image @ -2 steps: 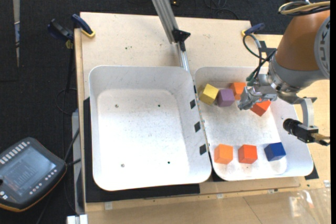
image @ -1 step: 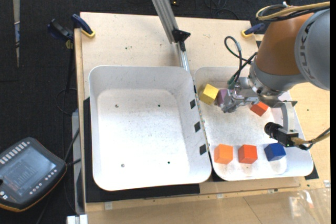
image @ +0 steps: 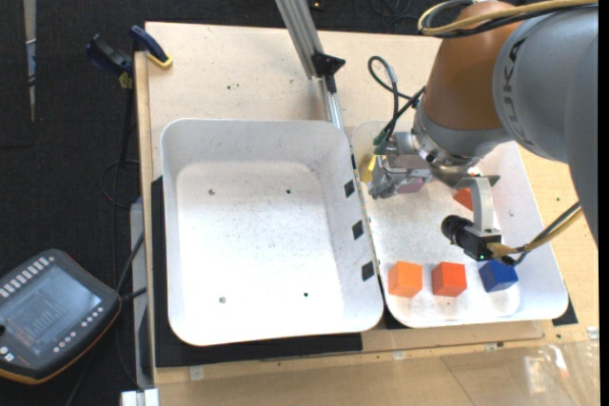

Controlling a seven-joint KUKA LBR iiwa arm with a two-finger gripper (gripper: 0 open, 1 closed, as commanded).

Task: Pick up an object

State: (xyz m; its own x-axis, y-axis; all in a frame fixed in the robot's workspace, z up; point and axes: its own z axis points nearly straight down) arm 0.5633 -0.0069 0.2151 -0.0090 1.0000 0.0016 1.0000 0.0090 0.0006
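In the right bin (image: 533,299), along its front edge, sit an orange cube (image: 406,279), a red-orange cube (image: 449,280) and a blue cube (image: 498,277). A small red object (image: 463,198) lies further back, partly hidden by the arm. My gripper (image: 385,178) hangs low over the back left part of the right bin, close to the wall between the two bins and well behind the cubes. Its grey body hides what is under it.
The left bin (image: 181,204) lies beside the right one, with black clips on the shared wall. A slanted metal rail (image: 290,0) crosses the back of the bench. A black part with a cable (image: 468,238) hangs off the arm above the cubes.
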